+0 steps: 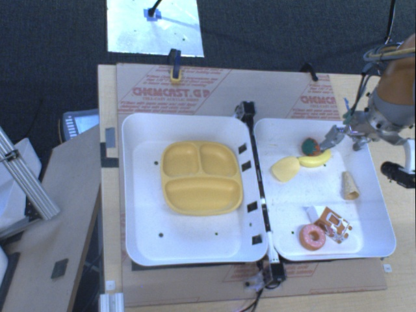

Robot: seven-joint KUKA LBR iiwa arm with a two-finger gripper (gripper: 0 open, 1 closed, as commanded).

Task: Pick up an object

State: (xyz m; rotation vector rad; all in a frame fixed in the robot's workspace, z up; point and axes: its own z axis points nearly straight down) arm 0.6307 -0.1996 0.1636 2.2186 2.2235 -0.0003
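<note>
On the bench (214, 86) we are looking down at two white bins lying side by side, the left bin (140, 194) carrying a yellow divided tray (200, 177) near its middle and the right bin (370, 239) carrying the small items. The arm (396, 90) is reaching in from the right, hanging over the right bin's upper right corner, and its gripper (344, 133) is pointing down and leftward; we cannot tell how its jaws are standing, since they are too small and blurred. Just left of and slightly below the gripper, a yellow banana (315, 159) is lying with a small red and green fruit (309, 146) touching its upper edge, and neither is sitting between the jaws. A pale yellow lemon-like piece (285, 169) is resting against the banana's left end. Further down the right side an ice cream cone (350, 186) is lying, and near the bin's front edge a pink doughnut (312, 237) is lying just beside an orange and white waffle-like piece (334, 225).
</note>
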